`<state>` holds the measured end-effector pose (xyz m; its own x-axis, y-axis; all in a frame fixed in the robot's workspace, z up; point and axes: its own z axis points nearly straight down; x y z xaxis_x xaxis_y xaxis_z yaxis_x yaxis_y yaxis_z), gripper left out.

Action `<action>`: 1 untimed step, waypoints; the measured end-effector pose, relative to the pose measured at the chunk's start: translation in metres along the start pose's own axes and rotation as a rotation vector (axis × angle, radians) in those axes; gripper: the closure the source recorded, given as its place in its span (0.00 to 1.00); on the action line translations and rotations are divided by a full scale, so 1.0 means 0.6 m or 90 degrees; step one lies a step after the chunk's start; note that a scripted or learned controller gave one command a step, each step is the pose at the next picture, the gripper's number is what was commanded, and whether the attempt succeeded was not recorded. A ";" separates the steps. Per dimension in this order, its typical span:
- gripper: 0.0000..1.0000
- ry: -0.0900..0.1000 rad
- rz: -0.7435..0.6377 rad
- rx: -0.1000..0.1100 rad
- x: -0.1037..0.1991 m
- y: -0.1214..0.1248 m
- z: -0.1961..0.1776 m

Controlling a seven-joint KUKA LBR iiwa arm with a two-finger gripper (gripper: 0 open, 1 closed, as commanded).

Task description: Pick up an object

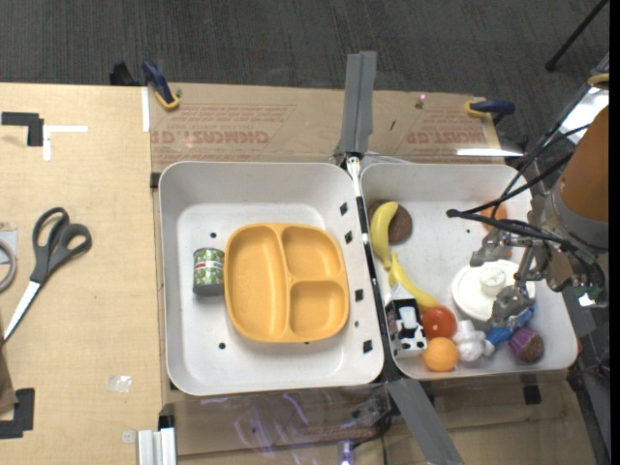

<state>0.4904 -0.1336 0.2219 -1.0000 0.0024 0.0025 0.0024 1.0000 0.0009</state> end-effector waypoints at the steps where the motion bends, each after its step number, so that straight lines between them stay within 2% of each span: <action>1: 0.00 -0.004 0.005 -0.002 0.015 -0.077 0.215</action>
<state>0.4807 -0.1796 0.0930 -0.9999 0.0100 -0.0031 0.0100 0.9999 0.0045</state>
